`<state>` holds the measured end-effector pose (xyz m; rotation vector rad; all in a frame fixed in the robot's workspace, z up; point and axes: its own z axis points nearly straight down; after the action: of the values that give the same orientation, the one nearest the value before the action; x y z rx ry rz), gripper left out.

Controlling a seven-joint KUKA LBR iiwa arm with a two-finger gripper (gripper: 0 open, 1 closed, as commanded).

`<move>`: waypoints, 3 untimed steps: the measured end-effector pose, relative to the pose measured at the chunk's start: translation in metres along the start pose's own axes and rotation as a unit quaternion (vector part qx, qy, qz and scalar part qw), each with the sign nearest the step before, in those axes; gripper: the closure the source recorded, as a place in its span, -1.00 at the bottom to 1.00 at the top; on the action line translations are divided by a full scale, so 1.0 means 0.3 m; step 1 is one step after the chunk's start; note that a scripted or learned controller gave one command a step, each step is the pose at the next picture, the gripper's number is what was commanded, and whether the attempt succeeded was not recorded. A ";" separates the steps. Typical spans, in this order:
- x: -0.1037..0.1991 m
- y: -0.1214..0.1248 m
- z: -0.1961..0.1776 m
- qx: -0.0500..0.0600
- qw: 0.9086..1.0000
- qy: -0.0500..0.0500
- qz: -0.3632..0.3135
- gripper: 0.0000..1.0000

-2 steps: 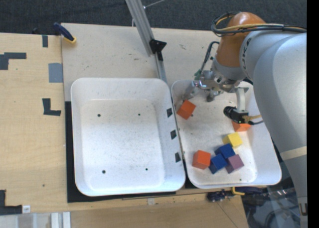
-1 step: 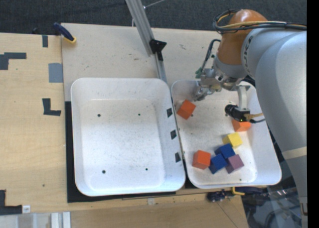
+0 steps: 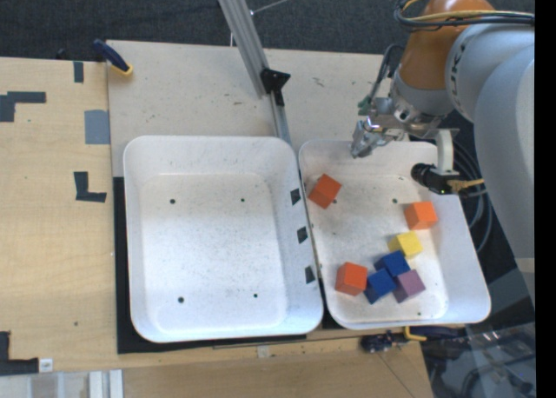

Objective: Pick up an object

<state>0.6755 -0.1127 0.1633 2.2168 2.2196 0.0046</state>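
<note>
Diagonally set orange cube (image 3: 325, 190), corner bin-ward

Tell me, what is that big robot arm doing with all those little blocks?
The grey robot arm with the orange band is hanging its gripper over the back edge of the right white plastic bin. It is meant to pick up a block. The small orange cube lies closest. Six coloured cubes lie in that bin, none lifted.

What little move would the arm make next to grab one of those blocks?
Probably a short slide toward the lone orange cube, then down. The end effector sits over the right bin's far rim with nothing under it, and that cube lies nearest, apart from the crowded blocks at the near end.
</note>
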 end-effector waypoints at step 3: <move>0.170 -0.073 -0.391 0.003 1.000 0.001 -0.002 1.00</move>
<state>0.6531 -0.0617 0.2804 2.2167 2.2280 0.0003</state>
